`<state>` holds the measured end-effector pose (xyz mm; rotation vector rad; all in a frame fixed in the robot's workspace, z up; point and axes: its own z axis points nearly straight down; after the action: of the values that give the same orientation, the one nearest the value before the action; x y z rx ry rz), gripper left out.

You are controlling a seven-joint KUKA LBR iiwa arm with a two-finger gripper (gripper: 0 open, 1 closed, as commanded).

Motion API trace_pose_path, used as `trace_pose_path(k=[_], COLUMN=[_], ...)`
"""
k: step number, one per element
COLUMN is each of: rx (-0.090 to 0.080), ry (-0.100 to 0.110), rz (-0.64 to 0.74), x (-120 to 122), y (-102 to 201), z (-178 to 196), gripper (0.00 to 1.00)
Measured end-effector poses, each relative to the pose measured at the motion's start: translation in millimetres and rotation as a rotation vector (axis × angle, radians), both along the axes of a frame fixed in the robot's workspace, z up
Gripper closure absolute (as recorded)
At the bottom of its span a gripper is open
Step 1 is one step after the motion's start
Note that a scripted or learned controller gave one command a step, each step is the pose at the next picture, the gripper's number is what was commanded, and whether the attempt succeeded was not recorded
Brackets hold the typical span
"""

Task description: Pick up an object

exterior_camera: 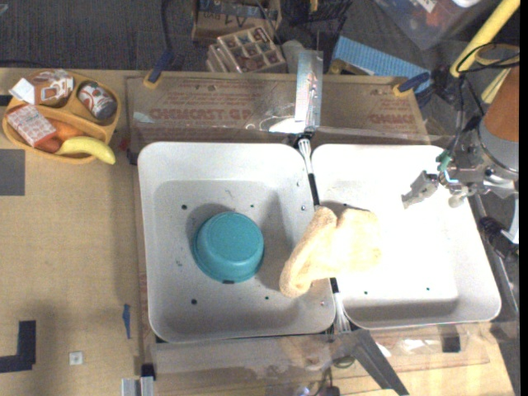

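Where bins meet, cloth (330,250), teal bowl (229,247) left.

Wooden bench (66,246) (cluttered behind) on dark carpet (82,15).

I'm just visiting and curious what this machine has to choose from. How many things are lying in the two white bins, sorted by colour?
Teal: 1, the round teal plastic bowl, upside down in the left white bin.
Pale yellow: 1, the crumpled pale yellow cloth, draped across the divide between the left bin and the right white bin.
Total: 2.
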<state>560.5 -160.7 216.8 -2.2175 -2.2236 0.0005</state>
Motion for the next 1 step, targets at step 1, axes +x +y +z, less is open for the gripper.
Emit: trace_pose_path(k=[1], rx=[0.0], ry=[0.001], rz=[-0.159], x=[28.6], y=[62.2], z=[-111.3], gripper=[0.0])
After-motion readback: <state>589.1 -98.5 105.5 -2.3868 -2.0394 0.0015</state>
